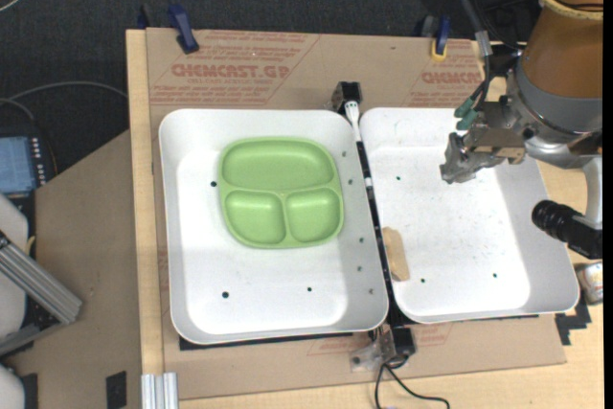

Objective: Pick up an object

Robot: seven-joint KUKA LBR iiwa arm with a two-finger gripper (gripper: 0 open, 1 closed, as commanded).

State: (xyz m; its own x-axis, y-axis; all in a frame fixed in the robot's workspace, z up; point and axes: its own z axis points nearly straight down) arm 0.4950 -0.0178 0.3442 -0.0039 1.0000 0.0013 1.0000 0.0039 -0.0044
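A green plate [281, 191] with three compartments lies in the left bin [192, 283], in its upper half. A small tan wooden block [396, 255] rests at the left edge of the right bin [498, 287], near the divider between the bins. My gripper [457, 170] hangs over the upper middle of the right bin, well up and to the right of the tan block. Nothing shows between its fingers.
Both bins sit on a brown cardboard sheet [239, 62] held by blue clamps at the back. The bins' rims meet along a dark strip [369, 206] in the middle. Bare white floor spans most of the right bin.
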